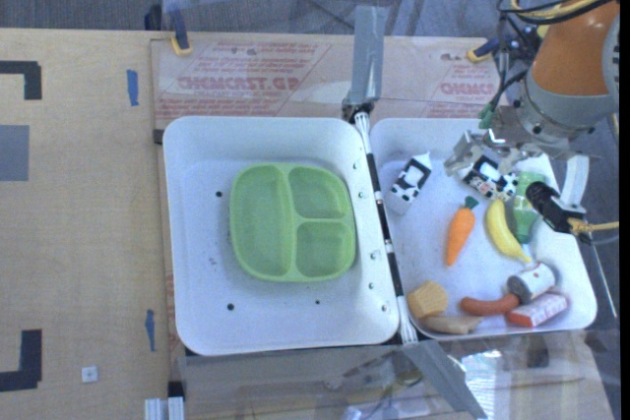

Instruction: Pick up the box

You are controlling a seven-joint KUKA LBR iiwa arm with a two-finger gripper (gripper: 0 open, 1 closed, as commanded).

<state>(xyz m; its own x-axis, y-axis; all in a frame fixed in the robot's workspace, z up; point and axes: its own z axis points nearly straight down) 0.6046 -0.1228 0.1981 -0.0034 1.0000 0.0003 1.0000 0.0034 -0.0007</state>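
Left bin [197, 310], near rim toward bottom of frame: shallow, white, sits on the bench [79, 211]. Bench surface is light wood with black corner marks and small strips of blue tape [132, 87]. One item in the left bin: green divided plate [292, 222], three compartments, lying flat about mid-bin.

Cardboard sheet [256, 79] with red print lies behind both bins.

Right bin [418, 138] touches the left bin along the shared wall. Box [409, 182]: small, black-and-white patches, tilted, in the far-left part of the right bin, just beside the shared wall. It rests on the bin floor, apart from the gripper.

Right of the box: carrot [459, 231], tip pointing toward the near rim. Tan bread piece [428, 298] at the near-left corner, a pale lumpy item touching it below. Red sausage [487, 305] lies along the near rim. Banana [504, 229] is just right of the carrot, with a green item [529, 202] beside it. White cylinder [533, 281] and red-and-white packet [537, 311] sit at the near-right corner.

Gripper [489, 174] hangs over the far-right part of the right bin, above the banana's far end, well right of the box. Gripper state: cannot tell; cluttered black-and-white detail under the wrist.
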